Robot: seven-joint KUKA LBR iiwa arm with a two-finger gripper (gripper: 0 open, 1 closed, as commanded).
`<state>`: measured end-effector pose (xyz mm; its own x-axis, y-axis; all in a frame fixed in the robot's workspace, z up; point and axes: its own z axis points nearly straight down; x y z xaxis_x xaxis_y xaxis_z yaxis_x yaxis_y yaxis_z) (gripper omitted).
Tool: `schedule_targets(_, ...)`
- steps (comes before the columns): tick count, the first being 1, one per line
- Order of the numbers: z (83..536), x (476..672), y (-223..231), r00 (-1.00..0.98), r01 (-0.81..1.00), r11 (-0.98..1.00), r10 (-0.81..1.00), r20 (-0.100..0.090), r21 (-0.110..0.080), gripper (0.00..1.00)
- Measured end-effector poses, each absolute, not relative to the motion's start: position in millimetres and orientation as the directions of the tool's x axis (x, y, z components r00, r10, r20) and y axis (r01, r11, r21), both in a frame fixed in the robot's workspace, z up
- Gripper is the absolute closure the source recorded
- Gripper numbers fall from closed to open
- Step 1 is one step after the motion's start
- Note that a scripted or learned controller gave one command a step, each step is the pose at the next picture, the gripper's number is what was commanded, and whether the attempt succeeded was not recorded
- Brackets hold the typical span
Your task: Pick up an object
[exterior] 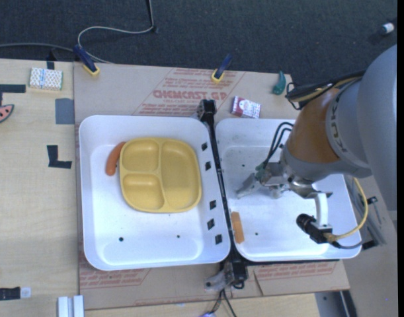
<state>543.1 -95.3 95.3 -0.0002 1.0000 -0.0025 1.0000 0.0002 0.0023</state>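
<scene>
Camera view: pincer (pixel 249 186) low over right bin (pixel 254 144)

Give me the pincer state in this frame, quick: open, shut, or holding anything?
Pincer: over the right bin; cannot be told whether open or shut, and nothing shows in its grip.

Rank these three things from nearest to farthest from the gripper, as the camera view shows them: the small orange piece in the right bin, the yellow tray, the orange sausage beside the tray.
From the gripper:
1. Small orange piece, right bin, lower-left corner.
2. Yellow tray, left bin, centre.
3. Orange sausage, left of the tray.
</scene>
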Motion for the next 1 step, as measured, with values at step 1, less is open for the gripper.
schedule_targets(1,104.4,542.9,-94.5,-0.001,1.000,0.001,1.000,-0.001,0.001,1.00)
